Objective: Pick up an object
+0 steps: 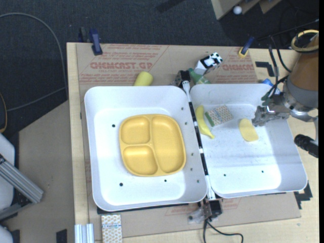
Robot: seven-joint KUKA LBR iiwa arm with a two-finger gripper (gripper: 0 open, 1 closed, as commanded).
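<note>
We're looking down on the right bin [283, 184], and the pick is not made yet, by our reading. The gripper [263, 114] sits low at the far right part of that bin, with the grey arm [304, 92] coming in over its right wall. Nothing shows between its tips, so we call it empty-handed; whether those tips are spread or pressed together, we cannot tell, the metal there is too small and dark to read.

Just left of the gripper, and a touch nearer us, lies a pale yellow oval piece [248, 130] flat on the bin floor, close to the tool but apart from it. That looks the likeliest target. Further left in the same bin sits a small patterned packet [219, 115], and against the bin's left wall a yellow banana-like piece [203, 123].

So what's left, as we judge it: close on something, lift, and show it clear of the floor.

Left of the right bin, the left bin [101, 186] carries a yellow divided plate [152, 145]. The arm's upper part is cut off at the frame edge.
</note>
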